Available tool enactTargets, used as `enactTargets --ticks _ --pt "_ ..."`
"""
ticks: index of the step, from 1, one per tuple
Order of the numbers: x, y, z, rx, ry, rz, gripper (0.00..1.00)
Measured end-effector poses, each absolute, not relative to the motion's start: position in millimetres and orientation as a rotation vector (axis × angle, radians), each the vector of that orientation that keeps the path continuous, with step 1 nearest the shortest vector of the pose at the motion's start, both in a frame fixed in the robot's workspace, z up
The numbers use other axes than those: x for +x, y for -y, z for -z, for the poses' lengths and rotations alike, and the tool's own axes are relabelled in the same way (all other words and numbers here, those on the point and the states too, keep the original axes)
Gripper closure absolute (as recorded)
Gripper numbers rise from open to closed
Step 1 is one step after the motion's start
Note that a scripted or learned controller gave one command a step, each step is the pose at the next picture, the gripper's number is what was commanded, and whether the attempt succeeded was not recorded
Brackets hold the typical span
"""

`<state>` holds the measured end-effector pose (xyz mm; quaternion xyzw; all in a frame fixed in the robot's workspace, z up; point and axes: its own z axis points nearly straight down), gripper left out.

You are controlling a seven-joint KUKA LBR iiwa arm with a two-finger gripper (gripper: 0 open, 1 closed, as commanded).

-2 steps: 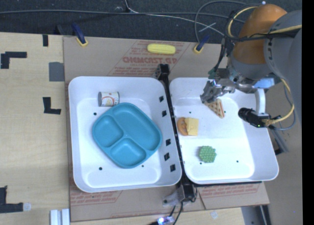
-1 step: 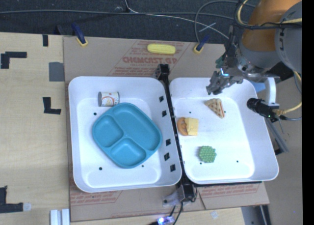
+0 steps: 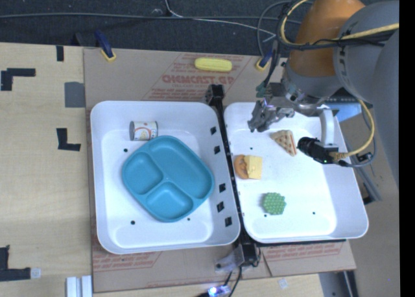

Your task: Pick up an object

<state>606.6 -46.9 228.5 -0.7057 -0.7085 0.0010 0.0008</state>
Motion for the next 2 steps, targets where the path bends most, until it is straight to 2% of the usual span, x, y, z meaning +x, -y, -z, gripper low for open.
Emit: enactTargets --ticks 1,2 --pt "603.3 -8.3 -234.8 -2.214 2.227 0.000 1.00" --pt "585.9 -53.1 -235.8 -2.215 2.225 -0.003 1.00"
